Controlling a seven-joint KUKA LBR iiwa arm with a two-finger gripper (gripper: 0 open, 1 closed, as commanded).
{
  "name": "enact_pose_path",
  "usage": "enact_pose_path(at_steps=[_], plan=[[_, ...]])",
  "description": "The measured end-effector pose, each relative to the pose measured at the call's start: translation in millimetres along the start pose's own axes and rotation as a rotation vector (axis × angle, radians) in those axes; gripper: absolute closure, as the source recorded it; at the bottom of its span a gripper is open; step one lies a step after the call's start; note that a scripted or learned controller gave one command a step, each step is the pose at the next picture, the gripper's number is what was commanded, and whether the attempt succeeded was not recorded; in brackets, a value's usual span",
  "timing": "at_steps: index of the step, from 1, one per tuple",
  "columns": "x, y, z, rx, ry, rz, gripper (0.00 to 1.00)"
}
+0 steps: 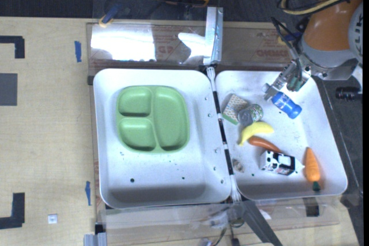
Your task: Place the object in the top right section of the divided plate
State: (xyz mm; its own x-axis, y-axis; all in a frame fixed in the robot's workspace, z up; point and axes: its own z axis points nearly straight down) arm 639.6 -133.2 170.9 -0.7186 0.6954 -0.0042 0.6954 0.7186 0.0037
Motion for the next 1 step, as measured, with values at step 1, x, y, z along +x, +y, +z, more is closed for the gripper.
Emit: enact_pose_path(at_steps=[1], plan=[[26.1,5.9,-1.2,0.005,0.004,0.322,1.00]])
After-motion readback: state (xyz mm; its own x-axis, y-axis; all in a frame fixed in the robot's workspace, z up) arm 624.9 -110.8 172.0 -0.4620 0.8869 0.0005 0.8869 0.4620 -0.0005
